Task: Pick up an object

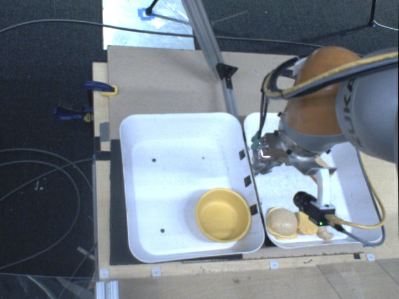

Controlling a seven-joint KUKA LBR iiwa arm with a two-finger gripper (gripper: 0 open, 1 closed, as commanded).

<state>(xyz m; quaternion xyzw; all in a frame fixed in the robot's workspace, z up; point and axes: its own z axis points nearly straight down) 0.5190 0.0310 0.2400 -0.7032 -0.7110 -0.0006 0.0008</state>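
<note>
Pale brown board bench top [168, 80] bears two shallow white plastic bins, left [177, 161] and right [283, 182], touching side by side. Small black clips [247, 180] sit on their shared wall. A blue-and-yellow clamp [100, 88] grips the board's left edge. A grey metal pole [206, 27] slants across the far side. Thin cables [37, 185] loop over the dark floor.

Even, bright light blows out the white bins [174, 154], shadows are faint, detail slightly soft

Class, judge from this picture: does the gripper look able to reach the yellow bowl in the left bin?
Probably yes: the yellow bowl lies uncovered near the left bin's right wall, and the gripper hangs beyond it, over the right bin.
</note>
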